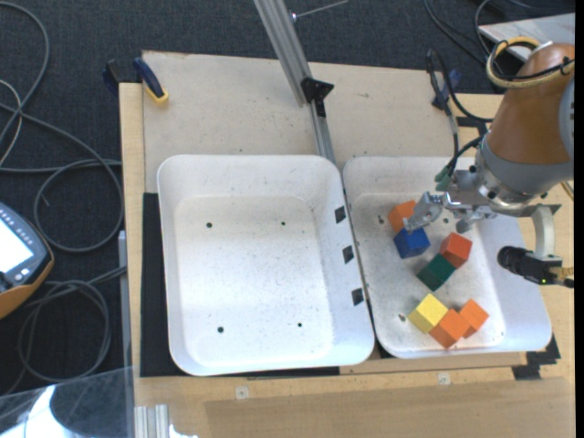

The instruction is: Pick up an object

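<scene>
right bin (511,336): three orange blocks, one blue, one green, one yellow.

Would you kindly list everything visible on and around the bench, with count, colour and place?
bins: 2, white, side by side on the bench
orange blocks: 4, right bin, two near its front
blue block: 1, right bin, by the gripper
green block: 1, right bin, middle
yellow block: 1, right bin, front
clamps: 2, blue, bench's back corners
cables: several, dark, floor at left
arm: 1, orange-banded, over right bin
gripper: 1, above the blocks
</scene>
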`<action>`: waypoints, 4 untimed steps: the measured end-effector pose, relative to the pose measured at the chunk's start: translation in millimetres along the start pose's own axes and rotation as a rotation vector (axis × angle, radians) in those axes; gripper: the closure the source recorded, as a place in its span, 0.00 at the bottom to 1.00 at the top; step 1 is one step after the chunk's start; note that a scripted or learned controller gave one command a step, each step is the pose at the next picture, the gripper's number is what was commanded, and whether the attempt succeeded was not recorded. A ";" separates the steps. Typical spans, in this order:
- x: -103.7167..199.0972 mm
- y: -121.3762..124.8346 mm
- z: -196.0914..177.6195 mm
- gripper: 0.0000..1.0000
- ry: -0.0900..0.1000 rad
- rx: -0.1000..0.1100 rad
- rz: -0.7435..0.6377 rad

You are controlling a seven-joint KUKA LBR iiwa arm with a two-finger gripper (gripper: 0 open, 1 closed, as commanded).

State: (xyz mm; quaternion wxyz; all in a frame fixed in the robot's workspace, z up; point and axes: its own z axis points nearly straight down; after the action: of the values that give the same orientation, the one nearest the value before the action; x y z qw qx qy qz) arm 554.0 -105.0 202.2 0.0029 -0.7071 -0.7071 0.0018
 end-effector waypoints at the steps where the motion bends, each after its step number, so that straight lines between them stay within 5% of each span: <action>1: -8.5 2.5 48.8 0.00 0.000 0.000 0.000; 2: -7.7 4.6 34.6 1.00 0.000 -0.008 -0.001; 4: -7.4 -2.7 -81.6 1.00 -0.003 -0.016 -0.002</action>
State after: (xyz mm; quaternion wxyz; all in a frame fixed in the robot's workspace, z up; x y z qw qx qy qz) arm 551.8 -112.6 283.8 -0.0038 -0.7065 -0.7077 -0.0027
